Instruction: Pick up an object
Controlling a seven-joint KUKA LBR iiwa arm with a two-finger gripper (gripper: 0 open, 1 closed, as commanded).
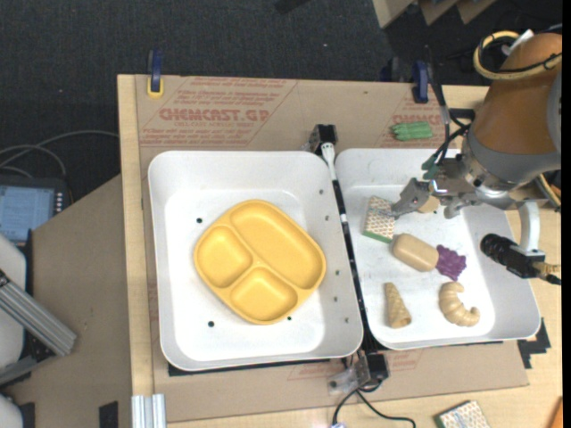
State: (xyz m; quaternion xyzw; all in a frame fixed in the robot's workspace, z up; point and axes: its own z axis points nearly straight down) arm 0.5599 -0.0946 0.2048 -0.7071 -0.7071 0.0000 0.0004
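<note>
The desk (pixel 214 114) bears two white bins; the left bin (pixel 169 239) holds a yellow divided tray (pixel 259 261). In the right bin (pixel 508 315) the gripper (pixel 431 199) hovers, fingers spread wide and holding nothing; below lie a tan roll (pixel 415 252), croissant (pixel 458 305), cone (pixel 396 305) and purple grapes (pixel 452 262).

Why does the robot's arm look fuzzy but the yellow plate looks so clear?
In the camera view, the yellow plate has crisp edges under even light, with soft glare on its dividers. The arm looks smeared, so its pincer is hard to make out. The white bins are bright, with faint shadows.
</note>
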